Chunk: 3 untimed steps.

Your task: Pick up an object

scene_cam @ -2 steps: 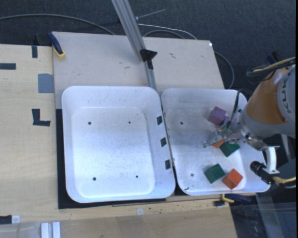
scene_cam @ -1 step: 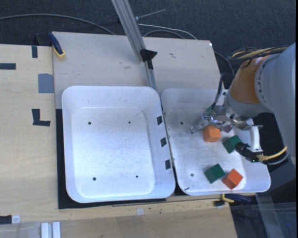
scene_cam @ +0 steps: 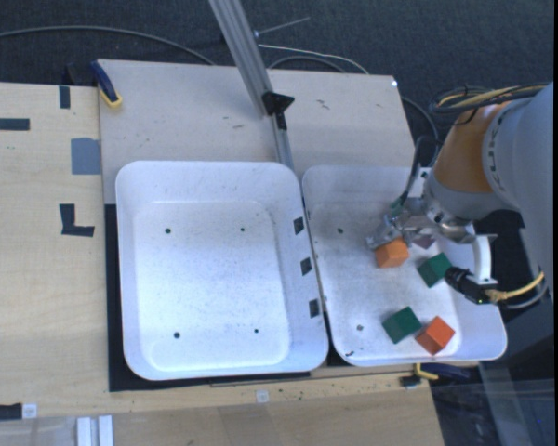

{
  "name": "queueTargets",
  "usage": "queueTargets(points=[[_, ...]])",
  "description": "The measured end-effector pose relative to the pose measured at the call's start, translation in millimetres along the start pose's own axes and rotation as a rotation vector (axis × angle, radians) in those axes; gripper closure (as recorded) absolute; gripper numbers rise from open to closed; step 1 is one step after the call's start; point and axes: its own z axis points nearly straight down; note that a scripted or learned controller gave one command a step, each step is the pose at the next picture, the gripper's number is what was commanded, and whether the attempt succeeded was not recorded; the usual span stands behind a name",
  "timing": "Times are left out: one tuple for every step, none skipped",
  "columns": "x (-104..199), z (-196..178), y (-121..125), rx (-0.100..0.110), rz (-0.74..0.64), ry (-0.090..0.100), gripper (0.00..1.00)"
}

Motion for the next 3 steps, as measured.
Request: queueTargets(points=[[74.1, 8.1, -17.1, -0.005, -0.003, 0.002, 1.00], [128.3, -95.7, 54.7, -0.013, -0.004, 0.002, 1.00], [188.5, -90.4, 70.5, -0.003, -0.004, 0.002, 1.00]])
